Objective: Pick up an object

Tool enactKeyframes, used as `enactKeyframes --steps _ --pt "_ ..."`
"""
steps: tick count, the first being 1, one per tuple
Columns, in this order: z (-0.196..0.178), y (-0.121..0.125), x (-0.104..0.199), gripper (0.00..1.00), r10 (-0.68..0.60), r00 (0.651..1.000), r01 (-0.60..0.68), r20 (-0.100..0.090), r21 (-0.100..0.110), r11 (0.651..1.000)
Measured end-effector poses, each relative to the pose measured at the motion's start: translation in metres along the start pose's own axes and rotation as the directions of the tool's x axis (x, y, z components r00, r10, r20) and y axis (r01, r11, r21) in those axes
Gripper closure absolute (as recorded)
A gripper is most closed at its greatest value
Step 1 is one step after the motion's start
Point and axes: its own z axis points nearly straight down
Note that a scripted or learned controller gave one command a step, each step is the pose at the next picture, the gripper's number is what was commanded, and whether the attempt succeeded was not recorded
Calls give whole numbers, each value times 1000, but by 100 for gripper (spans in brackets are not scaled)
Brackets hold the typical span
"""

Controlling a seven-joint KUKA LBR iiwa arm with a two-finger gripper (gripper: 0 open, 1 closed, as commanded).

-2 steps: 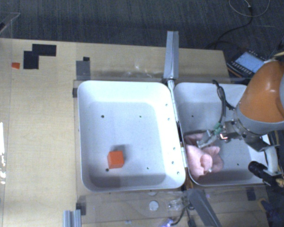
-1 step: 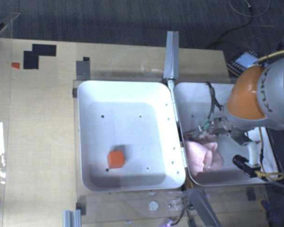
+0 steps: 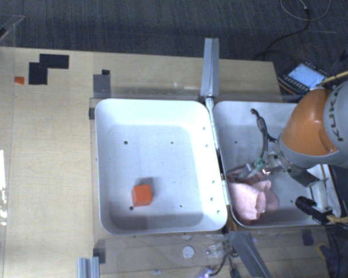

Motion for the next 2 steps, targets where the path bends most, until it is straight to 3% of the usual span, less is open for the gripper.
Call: enactKeyframes --steps 1,2 --pt "-11 4 -1 100 -2 1000 2 3 -7 1000" --pt "-130 67 33 100 -49 999 50 -6 16 999"
